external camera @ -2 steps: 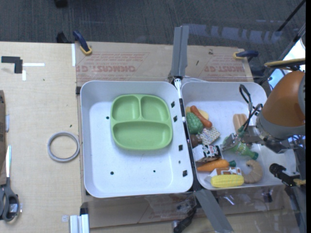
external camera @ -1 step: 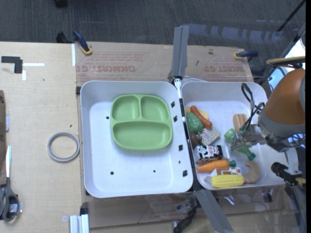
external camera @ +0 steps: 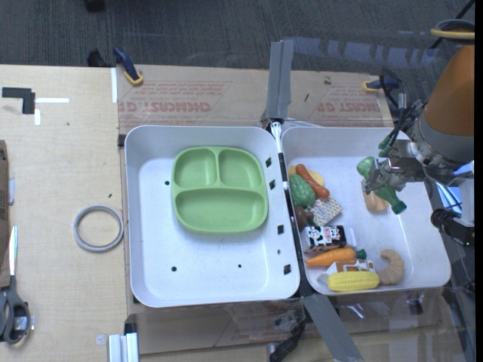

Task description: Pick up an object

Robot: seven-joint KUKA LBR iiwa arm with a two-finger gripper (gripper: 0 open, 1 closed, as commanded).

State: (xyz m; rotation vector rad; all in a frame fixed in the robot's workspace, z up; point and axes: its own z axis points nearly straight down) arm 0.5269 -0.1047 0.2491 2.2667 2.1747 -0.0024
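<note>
My gripper [external camera: 383, 173] hangs over the right part of the right bin [external camera: 423, 277], reaching in from the right. It is shut on a green toy [external camera: 386, 191], which sticks out to the left and downward from between the fingers. A tan toy [external camera: 374, 202] lies on the bin floor just below it, partly hidden. More toys lie along the bin's left and front: an orange sausage [external camera: 312, 181], a green vegetable [external camera: 302, 193], a checkered piece [external camera: 327, 212], a black-and-white carton [external camera: 325, 236], a carrot [external camera: 332, 256], a corn cob [external camera: 351, 280] and a tan croissant [external camera: 392, 266].
The left bin [external camera: 143, 262] holds a green divided plate [external camera: 220, 188]. On the bench at the left lie a grey tape ring [external camera: 98, 227] and scissors [external camera: 12, 311]. A metal divider bar [external camera: 279, 81] runs between the bins.
</note>
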